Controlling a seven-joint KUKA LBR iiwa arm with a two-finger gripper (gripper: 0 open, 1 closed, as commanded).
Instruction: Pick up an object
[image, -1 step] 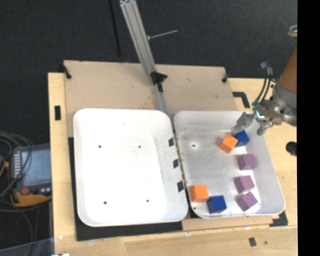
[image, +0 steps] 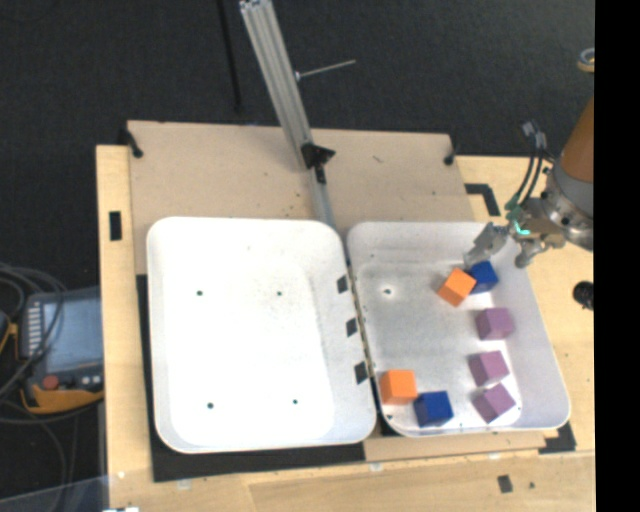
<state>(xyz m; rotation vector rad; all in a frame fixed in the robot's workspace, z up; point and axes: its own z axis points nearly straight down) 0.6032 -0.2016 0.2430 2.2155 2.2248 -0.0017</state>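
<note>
Gripper hung with fingers spread over the right bin's far right corner, holding nothing; just beside it an orange cube touched a blue cube.

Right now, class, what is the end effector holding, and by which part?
Nothing: the end effector hangs open above the right bin, apart from the blocks.

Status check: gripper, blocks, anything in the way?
Gripper open above right bin, holding nothing. Nearest: blue block touching orange block. Approach unobstructed.
</note>
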